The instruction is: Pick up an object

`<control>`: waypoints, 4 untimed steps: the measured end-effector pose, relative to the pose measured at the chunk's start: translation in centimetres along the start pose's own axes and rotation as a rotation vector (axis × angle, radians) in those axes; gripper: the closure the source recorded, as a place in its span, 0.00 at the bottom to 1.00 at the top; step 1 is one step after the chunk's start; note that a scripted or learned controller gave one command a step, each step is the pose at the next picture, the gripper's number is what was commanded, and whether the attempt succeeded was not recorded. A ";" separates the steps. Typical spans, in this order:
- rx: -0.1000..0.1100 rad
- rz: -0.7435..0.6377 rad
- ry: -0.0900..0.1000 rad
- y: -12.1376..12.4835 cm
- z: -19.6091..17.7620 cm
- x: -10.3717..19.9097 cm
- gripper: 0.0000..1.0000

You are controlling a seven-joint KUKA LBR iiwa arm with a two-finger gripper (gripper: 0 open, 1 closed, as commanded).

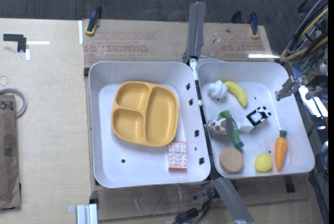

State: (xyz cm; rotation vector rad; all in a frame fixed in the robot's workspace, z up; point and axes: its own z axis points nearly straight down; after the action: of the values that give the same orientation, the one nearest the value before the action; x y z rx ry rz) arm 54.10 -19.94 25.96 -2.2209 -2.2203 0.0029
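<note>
The things I might pick up lie in the right bin (300, 129). Nearest my side is a carrot (281, 151), orange with a green top, lying lengthwise along the bin's right wall with its tip toward the near edge. Just left of it sits a lemon (264, 163), small, round and yellow. Farther left is a flat tan cookie (231, 160), and above it a green bottle (232, 129) lies tilted, touching a small printed cup (217, 126) on its side. A black-and-white toy cow (258, 116) rests in the middle of the bin, apart from the rest. Toward the far wall a yellow banana (236, 93) curves beside a white crumpled lump (217, 90); the two touch or nearly so.

My pincer (288, 90) hangs at the bin's upper right edge, over the rim rather than over any object, well apart from the carrot and cow. It is small and partly blurred among cables; I cannot tell whether it is released or clenched, and nothing shows between its tips.

The left bin (99, 129) holds a yellow divided plate (145, 113) and, near its front right corner, a small red-and-white carton (178, 156).
</note>
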 end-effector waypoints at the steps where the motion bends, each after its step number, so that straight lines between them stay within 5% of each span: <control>1: 0.001 -0.001 -0.001 0.0 -0.8 -0.1 1.00; 2: 0.001 -0.001 -0.001 0.0 -0.8 -0.1 0.00; 3: -0.001 -0.200 -0.001 4.5 6.3 4.7 0.00; 4: -0.004 -0.220 -0.002 9.3 16.7 4.6 0.00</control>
State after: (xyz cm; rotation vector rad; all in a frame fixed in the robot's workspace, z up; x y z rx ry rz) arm 63.33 -15.35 9.22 -1.9660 -2.4539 0.0011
